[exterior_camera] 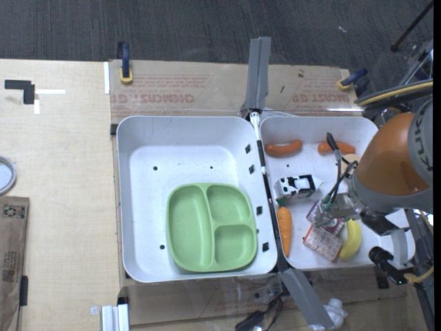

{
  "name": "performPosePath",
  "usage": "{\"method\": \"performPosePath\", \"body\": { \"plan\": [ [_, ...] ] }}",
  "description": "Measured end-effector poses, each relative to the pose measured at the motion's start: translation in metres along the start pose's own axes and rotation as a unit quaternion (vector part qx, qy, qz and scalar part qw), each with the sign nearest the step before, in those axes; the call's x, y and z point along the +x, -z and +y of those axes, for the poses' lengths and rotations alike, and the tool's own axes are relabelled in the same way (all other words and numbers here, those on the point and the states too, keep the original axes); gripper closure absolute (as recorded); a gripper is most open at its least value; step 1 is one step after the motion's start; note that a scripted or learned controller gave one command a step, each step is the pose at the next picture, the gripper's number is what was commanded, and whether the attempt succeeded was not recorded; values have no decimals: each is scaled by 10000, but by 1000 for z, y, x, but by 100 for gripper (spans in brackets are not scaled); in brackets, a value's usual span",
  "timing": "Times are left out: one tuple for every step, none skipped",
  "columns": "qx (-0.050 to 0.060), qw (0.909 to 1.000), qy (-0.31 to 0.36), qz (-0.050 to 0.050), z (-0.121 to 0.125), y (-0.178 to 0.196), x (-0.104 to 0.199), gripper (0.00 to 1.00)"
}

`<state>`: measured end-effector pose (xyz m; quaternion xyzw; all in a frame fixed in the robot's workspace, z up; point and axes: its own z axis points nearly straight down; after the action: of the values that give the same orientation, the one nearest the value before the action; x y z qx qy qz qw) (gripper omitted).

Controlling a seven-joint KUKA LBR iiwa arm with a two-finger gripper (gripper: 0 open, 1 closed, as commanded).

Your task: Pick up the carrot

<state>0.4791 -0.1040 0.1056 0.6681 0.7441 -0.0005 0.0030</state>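
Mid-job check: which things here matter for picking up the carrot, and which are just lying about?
For the job:
carrot, against the right bin's left wall
gripper, over the right bin beside the packet

Lying about:
sausage
toy car
banana
packet
green plate in the left bin

From my station I see the carrot [284, 229] lying lengthwise against the left wall of the right bin [303, 119], greens toward a black-and-white toy [296, 185]. The gripper [329, 212] hangs over a red-patterned packet [322, 240] beside a banana [352, 239], apart from the carrot. A sausage [284, 147] lies near the far wall. The left bin [138, 185] holds a green divided plate [211, 226].
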Motion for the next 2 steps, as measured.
{"method": "performPosePath", "body": {
  "plan": [
    [37,9985,-545,20,4,85,42,100],
    [39,9896,-1438,8,12,147,115,100]
  ]
}}
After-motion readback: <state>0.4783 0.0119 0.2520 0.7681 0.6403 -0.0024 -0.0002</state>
